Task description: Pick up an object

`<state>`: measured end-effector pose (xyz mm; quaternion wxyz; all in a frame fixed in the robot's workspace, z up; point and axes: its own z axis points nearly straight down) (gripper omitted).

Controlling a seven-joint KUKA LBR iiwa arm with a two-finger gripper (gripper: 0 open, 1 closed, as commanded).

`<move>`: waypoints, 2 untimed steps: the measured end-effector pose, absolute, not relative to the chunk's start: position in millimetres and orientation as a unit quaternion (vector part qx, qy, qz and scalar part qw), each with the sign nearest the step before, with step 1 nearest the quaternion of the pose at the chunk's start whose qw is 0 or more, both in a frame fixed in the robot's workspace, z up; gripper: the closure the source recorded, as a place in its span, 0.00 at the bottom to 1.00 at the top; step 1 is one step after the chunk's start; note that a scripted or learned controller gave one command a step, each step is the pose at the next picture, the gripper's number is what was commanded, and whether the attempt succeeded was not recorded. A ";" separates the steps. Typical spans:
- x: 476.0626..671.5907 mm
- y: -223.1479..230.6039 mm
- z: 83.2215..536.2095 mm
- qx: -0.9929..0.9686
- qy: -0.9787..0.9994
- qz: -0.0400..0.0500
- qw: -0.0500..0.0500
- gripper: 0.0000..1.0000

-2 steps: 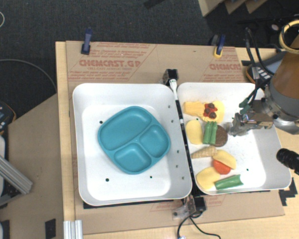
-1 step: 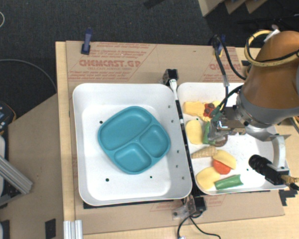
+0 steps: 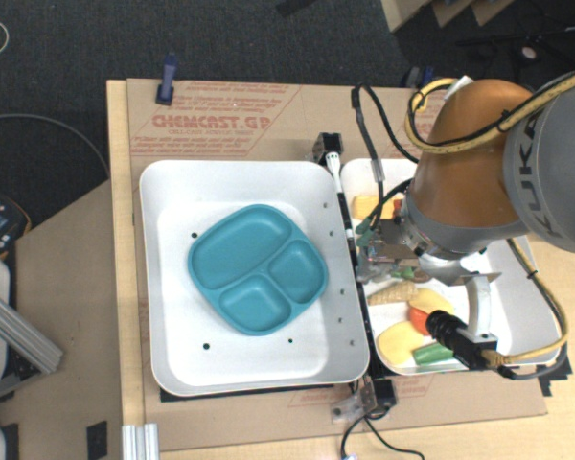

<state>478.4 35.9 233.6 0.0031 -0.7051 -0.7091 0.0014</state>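
Note:
A teal divided plate (image 3: pixel 258 267) lies in the left white bin (image 3: pixel 172 209). The right bin (image 3: pixel 537 314) holds several small objects: a yellow piece (image 3: pixel 399 341), a green piece (image 3: pixel 428 355), a red-orange piece (image 3: pixel 424 314), a pale stick (image 3: pixel 388 295) and another yellow piece (image 3: pixel 364 206). The arm's orange band (image 3: pixel 470 161) hangs over the right bin. My gripper (image 3: pixel 379 254) reaches down at the right bin's left side, beside the divider, above the pale stick. Its fingertips are hidden among cables and wrist parts.
A black clip (image 3: pixel 327 146) sits at the top of the divider between the bins, another (image 3: pixel 379 391) at the bottom. Black and yellow cables (image 3: pixel 517 353) loop over the right bin. Brown cardboard (image 3: pixel 211 113) lies under both bins.

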 end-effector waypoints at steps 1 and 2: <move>480.6 94.2 372.3 -0.704 -0.710 -0.008 -0.004 1.00; 478.7 49.0 314.1 -0.709 -0.705 0.003 0.002 1.00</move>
